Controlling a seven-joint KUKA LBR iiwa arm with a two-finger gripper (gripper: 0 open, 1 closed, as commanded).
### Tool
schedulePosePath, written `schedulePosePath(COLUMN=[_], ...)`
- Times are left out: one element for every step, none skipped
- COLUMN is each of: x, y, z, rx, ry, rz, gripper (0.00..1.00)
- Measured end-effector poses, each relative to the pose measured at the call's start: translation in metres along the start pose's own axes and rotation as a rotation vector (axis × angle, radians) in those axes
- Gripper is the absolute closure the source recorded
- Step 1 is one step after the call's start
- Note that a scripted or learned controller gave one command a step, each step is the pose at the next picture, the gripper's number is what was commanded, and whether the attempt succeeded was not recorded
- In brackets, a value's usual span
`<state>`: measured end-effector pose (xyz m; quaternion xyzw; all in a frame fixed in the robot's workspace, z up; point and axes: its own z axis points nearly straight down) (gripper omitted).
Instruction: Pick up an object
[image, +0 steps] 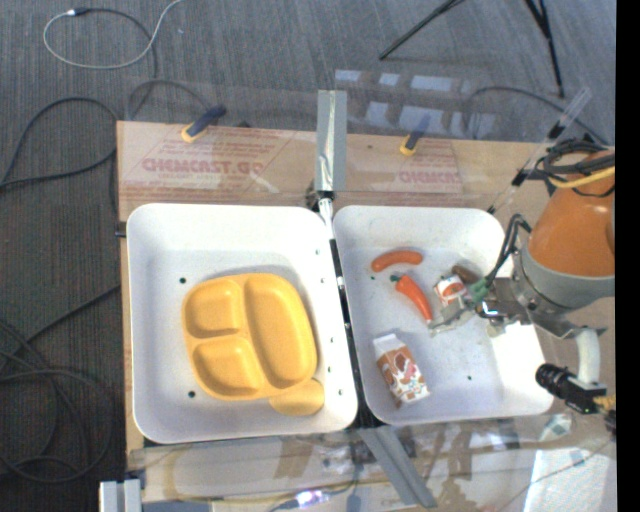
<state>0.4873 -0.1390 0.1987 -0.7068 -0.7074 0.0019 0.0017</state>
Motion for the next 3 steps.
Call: schedulePosePath(x=[-0.001,-0.001,0.070], y=[0.094,0.095,0.129], z=[0.109,0.098,0.015], rx=[-0.018,-0.019,-0.002], ry=[-0.005,-0.003,-0.002], rz=[-0.160,-0.158,0.208], gripper=[0.00,1.00,1.00])
